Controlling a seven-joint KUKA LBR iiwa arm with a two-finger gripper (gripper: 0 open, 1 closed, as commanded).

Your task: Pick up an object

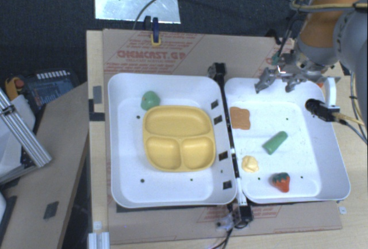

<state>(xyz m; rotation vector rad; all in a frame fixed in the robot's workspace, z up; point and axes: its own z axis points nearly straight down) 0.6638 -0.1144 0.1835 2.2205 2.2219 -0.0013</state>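
- Gripper [277, 82] hung over the right bin's [322, 144] far rim, fingers apart, nothing between them.
- Nearest pickable piece was the toast [240, 118], at that bin's near-left of the gripper.
- Best approach, I judged: centre over one piece, descend straight, close across its narrow side.
- Right bin held four pieces: toast, green cylinder [275, 142], yellow lump [250, 164], strawberry [281, 182].
- Left of that bin: one yellow tray [177, 137], one green lump [150, 99].

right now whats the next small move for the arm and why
Probably bring the gripper forward and down toward the brown piece, the nearest item. The gripper hangs above the far edge of the right bin with its fingers spread and nothing between them, and the brown piece lies flat, apart from the green cylinder.
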